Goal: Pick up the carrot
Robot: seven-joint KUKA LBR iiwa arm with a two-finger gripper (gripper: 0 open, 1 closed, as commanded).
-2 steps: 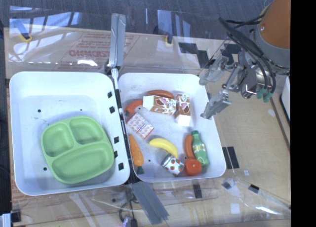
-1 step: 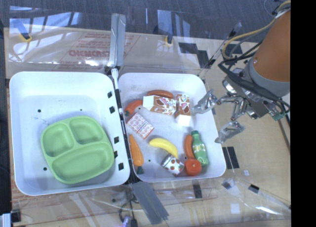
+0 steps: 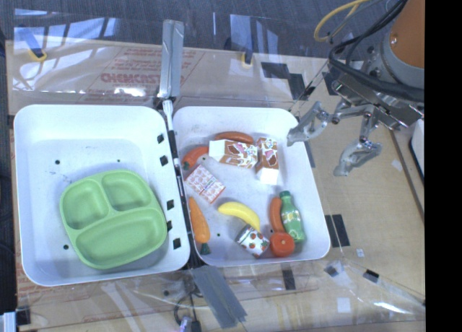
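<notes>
The carrot (image 3: 198, 221) is orange with a small green stub, lying lengthwise along the left wall of the right bin (image 3: 307, 179), near its front. My gripper (image 3: 332, 143) hangs open above the bin's right rim, up and to the right of the carrot, with one finger (image 3: 304, 127) over the rim and the other finger (image 3: 357, 156) outside it. Nothing is between the fingers.
The right bin also holds a banana (image 3: 240, 213), a green bottle (image 3: 291, 218), a tomato (image 3: 282, 244), a hot dog (image 3: 232, 138), two cartons (image 3: 245, 154), a patterned box (image 3: 205, 183) and a small cup (image 3: 250, 240). A green divided plate (image 3: 113, 216) lies in the left bin (image 3: 29, 136).
</notes>
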